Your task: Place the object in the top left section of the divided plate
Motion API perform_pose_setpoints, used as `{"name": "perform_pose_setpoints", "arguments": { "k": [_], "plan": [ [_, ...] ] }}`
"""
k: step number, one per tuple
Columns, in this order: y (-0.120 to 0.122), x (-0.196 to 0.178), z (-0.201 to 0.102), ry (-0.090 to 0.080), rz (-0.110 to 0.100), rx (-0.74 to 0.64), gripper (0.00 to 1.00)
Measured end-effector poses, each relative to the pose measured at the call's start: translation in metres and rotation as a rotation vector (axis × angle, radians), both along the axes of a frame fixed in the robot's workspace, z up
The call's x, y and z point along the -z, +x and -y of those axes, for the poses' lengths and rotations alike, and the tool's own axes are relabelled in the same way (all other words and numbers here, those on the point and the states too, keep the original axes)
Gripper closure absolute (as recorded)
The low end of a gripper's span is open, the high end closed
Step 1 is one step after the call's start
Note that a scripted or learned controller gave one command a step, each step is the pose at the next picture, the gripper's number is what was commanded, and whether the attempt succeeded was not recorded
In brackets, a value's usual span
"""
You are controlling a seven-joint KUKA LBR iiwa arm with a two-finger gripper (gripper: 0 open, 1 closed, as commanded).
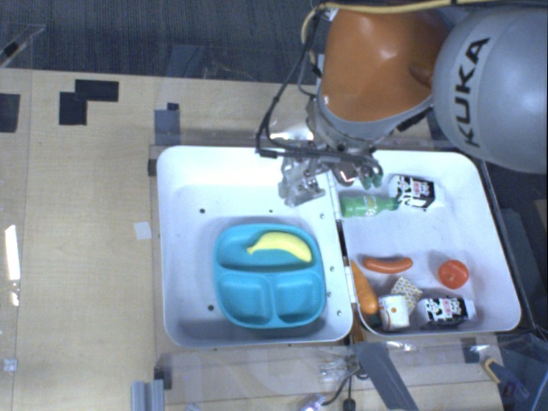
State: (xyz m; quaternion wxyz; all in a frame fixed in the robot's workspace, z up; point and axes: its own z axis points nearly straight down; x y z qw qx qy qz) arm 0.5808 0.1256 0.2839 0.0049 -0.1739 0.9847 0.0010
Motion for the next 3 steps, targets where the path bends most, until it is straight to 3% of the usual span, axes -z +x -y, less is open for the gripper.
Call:
{"name": "perform_pose_setpoints", "arguments": {
  "k": [1, 2, 3],
  "plan": [
    [0.036, 0.079, -0.004, -0.002, -0.001, -0.246, 1.0],
    [0.059, 0.031, 0.043, -0.003, 0.005, -0.417, 1.0],
    [0.061, 0.017, 0.041, -0.001, 0.018, -0.415, 1.0]
  ]
}}
